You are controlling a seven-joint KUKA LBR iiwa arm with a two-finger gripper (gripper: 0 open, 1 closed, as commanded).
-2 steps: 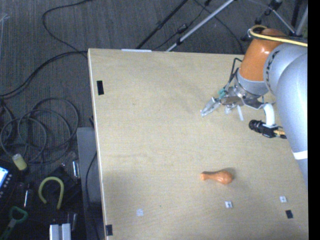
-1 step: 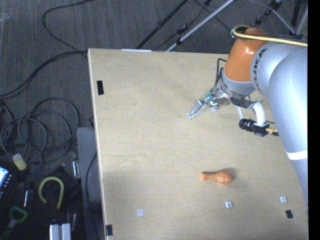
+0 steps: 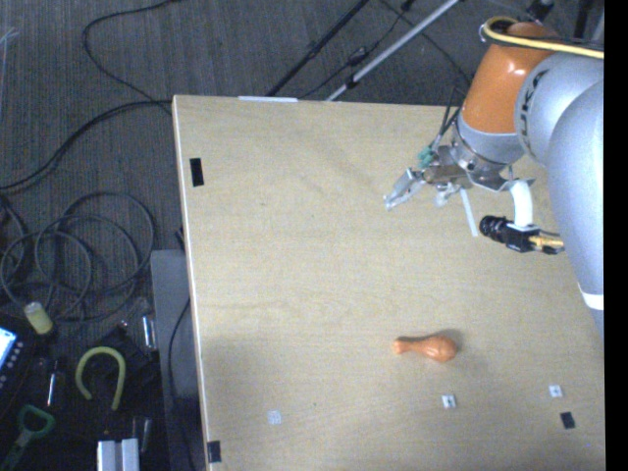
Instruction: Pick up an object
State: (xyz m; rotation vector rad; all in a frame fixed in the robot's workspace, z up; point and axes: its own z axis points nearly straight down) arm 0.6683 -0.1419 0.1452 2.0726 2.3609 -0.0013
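Orange pear-shaped object [image 3: 428,347] lies on its side on the pale wooden board [image 3: 294,263], well below the gripper [image 3: 410,187] and apart from it, its narrow neck pointing left and its rounded bulb to the right; it looks smooth and slightly glossy, perhaps rubber or plastic. Left of that object, off the board's edge, dark cables [image 3: 78,243] loop over grey carpet beside a yellow-green hook-shaped piece [image 3: 98,369]. Up from the object, the gripper's pale metal fingers stand spread with nothing between them, hanging over bare board. Right of the object rises the grey arm [image 3: 574,165] with its orange band [image 3: 500,81]. By my reading the reach is only beginning: the next move calls for swinging toward the object and descending with the fingers set across its slim neck or bulb
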